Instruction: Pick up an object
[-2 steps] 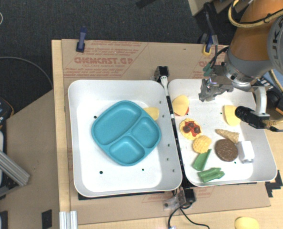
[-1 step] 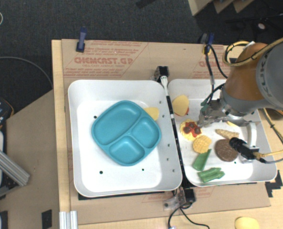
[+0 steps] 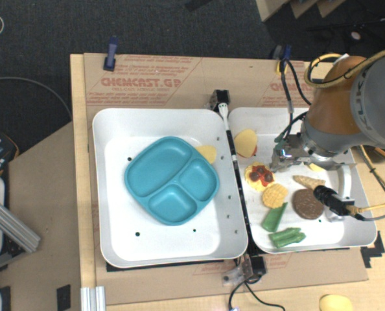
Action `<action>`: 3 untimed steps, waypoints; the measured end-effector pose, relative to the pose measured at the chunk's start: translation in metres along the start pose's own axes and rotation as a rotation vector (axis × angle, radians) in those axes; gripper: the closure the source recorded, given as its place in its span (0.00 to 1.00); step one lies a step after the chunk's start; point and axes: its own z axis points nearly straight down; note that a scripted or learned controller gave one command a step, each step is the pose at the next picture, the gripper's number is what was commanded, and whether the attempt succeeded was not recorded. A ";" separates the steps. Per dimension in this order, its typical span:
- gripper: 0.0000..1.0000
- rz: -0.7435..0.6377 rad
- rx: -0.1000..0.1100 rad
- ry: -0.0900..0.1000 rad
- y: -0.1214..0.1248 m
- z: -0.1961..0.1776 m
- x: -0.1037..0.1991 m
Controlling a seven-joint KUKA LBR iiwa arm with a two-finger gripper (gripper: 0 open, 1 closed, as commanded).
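**Fig.** The gripper point(image 3: 282, 154) sits low over the far middle of the right bin point(image 3: 328, 237), and the grey arm point(image 3: 374, 102) reaches in from the right. From this angle it cannot be told whether the claw is released or clenched, and nothing is seen held in it.

The candidate objects all lie crowded in this bin:
- a yellow-and-red fruit half point(image 3: 246, 142), left of the gripper and close to the wall shared with the left bin point(image 3: 115, 206)
- a red-and-yellow pizza-like piece point(image 3: 258, 175), just near-left of the gripper
- a round waffle point(image 3: 274, 195), just beside that piece on its near side
- a tan strip point(image 3: 304, 181) and a brown cookie point(image 3: 307, 204), to the near-right
- a green pepper piece point(image 3: 274, 218) and a green bean pod point(image 3: 287, 237), at the near side

A blue divided plate point(image 3: 172, 180) and a small yellow piece point(image 3: 207, 152) at its far-right rim lie in the left bin, well apart from the gripper.

Likely failures, as a judgement:
- The flat toys (waffle, cookie, strip) offer little height to grip, so a descent may close on air or skid them across the smooth floor.
- The pizza-like piece and the waffle lie so close that a descent between them may nudge both and take neither.
- The fruit half is rounded and may squirt out sideways towards the shared wall
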 end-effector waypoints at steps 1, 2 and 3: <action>1.00 0.000 -0.002 -0.001 0.001 -0.010 0.000; 1.00 0.001 -0.004 -0.001 0.001 -0.020 0.000; 1.00 -0.002 0.008 0.005 -0.094 -0.076 0.043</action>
